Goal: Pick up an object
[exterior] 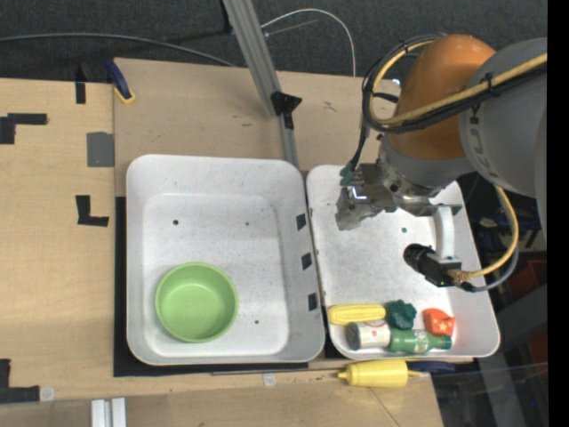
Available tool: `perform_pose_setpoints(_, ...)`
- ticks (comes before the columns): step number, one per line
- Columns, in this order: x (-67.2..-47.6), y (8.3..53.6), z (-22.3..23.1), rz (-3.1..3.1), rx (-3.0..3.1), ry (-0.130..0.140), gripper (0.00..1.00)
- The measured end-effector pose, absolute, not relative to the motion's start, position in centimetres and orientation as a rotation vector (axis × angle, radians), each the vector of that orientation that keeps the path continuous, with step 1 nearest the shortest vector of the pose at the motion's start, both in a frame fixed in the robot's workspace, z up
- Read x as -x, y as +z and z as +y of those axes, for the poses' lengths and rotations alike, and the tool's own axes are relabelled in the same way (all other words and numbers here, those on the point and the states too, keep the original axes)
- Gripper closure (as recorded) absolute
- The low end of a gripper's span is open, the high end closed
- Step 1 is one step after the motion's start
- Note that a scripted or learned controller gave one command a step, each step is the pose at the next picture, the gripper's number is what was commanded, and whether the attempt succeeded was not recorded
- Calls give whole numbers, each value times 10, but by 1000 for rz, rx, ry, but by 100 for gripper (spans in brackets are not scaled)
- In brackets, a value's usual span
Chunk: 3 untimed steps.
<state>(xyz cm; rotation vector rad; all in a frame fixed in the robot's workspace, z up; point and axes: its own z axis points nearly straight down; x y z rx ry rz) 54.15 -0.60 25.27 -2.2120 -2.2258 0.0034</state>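
Right now the grey arm (462, 123) with its orange band reaches in from the right of the frame, and its claw (354, 205) hangs over the upper left part of the right bin (333, 265), close to the divide between the two bins. From here I cannot tell whether the claw is open or closed; nothing shows between its tips.

The things to pick lie bunched along the lower edge of the right bin, well apart from the claw: a yellow corn cob (356, 313), a dark green lump (401, 311) beside it, an orange-red piece (438, 322), a small white can (369, 335) and a green bottle (416, 342) lying on its side. A yellow mustard bottle (377, 374) lies on the counter (53, 265) just below that bin.

In the left bin (213, 194), a green bowl (196, 302) sits in the lower left corner.
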Motion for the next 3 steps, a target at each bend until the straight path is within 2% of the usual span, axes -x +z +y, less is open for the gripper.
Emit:
perform_pose_setpoints(1, -559, 254, 48, -2229, 2212, 0, 100)
perform_pose_setpoints(2, -567, 249, 102, -2228, 2212, 1, 100)
perform_pose_setpoints(3, -567, 250, 98, -2224, 2218, 4, 0)
